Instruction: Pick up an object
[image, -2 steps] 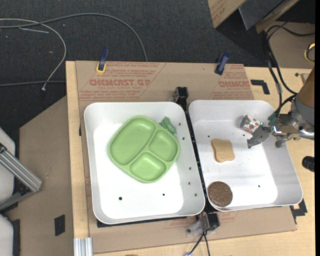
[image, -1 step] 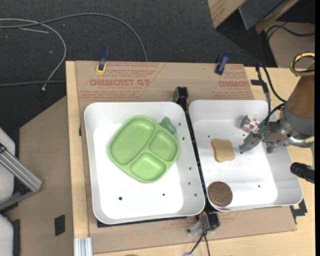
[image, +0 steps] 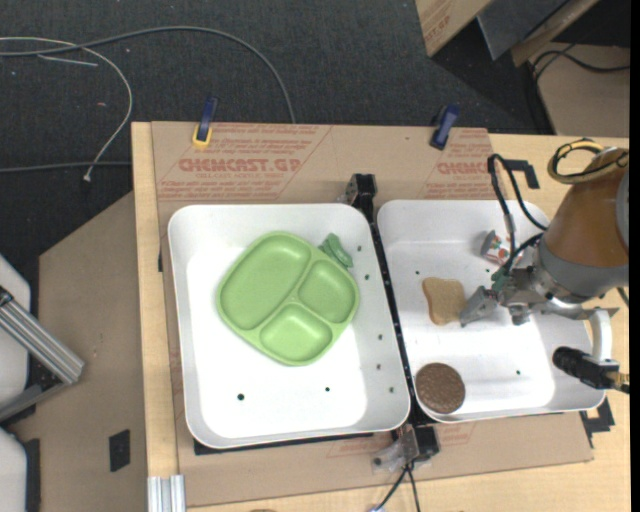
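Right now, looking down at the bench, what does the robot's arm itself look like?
The arm enters from the view's right: a rounded grey body with a broad orange-brown band above the wrist. Black cables loop along it, and a yellowish cable coil sits near the top. Its end effector is a small cluster of grey metal parts with thin dark fingers.

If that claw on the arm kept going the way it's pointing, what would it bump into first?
Most likely the tan, bread-like piece in the right bin. The gripper points leftward and sits just beside it. Its height is hard to judge, so it could pass over and reach the bin wall instead.
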